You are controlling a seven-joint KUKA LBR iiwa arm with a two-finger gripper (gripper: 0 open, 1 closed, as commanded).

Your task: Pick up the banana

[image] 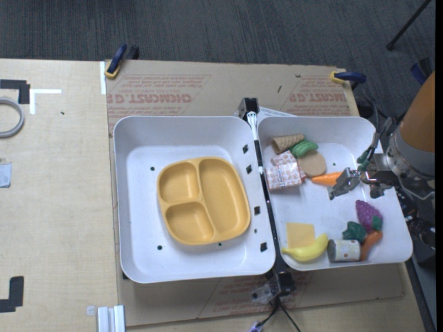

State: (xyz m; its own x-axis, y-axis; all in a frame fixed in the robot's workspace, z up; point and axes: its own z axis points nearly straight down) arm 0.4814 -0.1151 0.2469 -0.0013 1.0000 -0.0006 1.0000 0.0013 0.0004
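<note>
Left bin [131, 206] holds a yellow divided plate [203, 200]. Right bin [332, 126] holds toy foods. Gripper [344, 184] hovers above the right bin's middle beside an orange carrot [325, 180]; finger spacing cannot be told, nothing visibly held. Banana [306, 250] lies at the near edge, below a cheese slice [300, 234].

You see a yellow banana [307, 250] in the right of 2 white bins [387, 254]. Beside it lie purple grapes [368, 214] and an orange carrot [327, 180]; the left bin holds a yellow plate [202, 200].
</note>
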